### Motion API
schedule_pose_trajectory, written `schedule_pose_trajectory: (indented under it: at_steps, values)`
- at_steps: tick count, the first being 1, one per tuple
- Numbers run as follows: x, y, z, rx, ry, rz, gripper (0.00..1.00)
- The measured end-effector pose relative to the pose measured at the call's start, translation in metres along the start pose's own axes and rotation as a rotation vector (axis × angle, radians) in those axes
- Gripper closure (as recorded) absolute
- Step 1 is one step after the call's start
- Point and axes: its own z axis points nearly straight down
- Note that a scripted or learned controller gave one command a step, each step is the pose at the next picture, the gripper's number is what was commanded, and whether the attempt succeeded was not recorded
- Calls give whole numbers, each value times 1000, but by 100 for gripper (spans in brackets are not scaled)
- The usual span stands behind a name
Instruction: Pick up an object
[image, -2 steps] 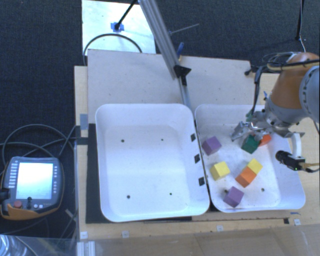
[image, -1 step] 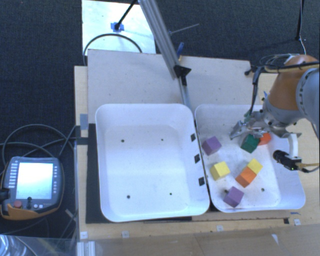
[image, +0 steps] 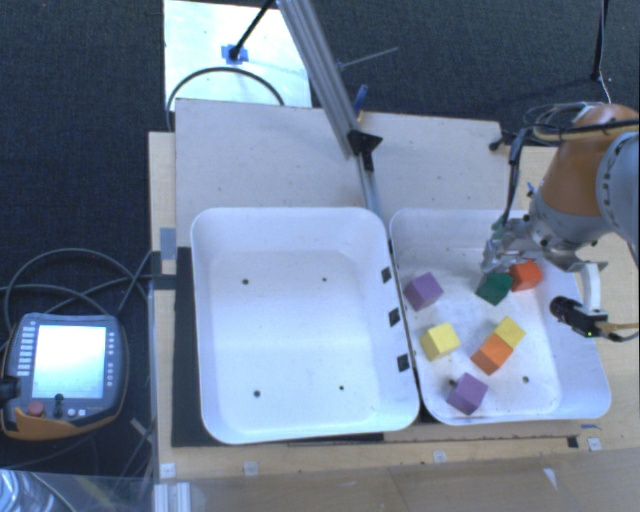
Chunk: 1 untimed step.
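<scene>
The gripper (image: 503, 262) hangs low in the right bin (image: 580, 400); whether its fingers are apart cannot be told. Touching it are a green cube (image: 493, 289) and red cube (image: 526, 275). Nearer lie purple, yellow and orange cubes. The left bin (image: 215, 300) sits alongside.

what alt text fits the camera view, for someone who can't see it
The gripper hangs over the right bin, beside a green block and a red one. Purple, yellow and orange blocks lie nearby.
</scene>
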Motion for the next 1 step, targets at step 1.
schedule_pose_trajectory:
  at_steps: [1]
  values:
    - [-6,3,-64,17,8,2,100]
